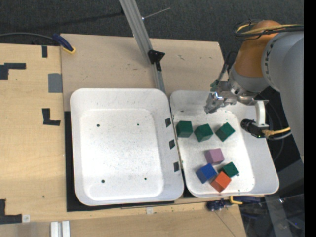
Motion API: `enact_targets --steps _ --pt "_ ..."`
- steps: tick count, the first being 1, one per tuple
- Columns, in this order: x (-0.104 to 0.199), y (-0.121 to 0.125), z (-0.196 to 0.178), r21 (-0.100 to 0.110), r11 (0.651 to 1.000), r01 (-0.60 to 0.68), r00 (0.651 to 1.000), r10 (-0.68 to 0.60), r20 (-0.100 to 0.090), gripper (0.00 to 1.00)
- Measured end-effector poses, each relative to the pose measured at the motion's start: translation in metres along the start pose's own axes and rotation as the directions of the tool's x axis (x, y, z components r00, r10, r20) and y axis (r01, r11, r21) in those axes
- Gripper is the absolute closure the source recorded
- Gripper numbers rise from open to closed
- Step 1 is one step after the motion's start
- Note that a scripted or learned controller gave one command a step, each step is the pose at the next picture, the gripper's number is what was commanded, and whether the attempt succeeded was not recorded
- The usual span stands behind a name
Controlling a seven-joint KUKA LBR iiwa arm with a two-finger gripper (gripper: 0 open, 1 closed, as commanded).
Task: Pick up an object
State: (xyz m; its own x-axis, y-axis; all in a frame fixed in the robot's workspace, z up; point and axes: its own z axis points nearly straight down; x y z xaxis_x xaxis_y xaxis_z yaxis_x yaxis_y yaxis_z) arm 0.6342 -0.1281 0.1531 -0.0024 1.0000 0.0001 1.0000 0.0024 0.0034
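Gripper [215, 103] is seen over the far edge of the right bin [264, 181], short of the blocks. Jaws' opening cannot be told; nothing is seen held.

Risk, as judged: a descent here would be closed on bare bin floor. Three green cubes [203, 132] are packed in a row just beyond it, so a neighbour could be nudged. Purple cube [214, 155], blue cube [206, 173], orange cube [221, 181] are clustered nearer the front, touching — double grabs are likely.
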Motion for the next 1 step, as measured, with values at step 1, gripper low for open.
enact_targets --steps 1 --pt "-0.0045 0.0067 -0.0611 -0.002 1.000 -0.001 1.000 0.001 0.001 1.00"
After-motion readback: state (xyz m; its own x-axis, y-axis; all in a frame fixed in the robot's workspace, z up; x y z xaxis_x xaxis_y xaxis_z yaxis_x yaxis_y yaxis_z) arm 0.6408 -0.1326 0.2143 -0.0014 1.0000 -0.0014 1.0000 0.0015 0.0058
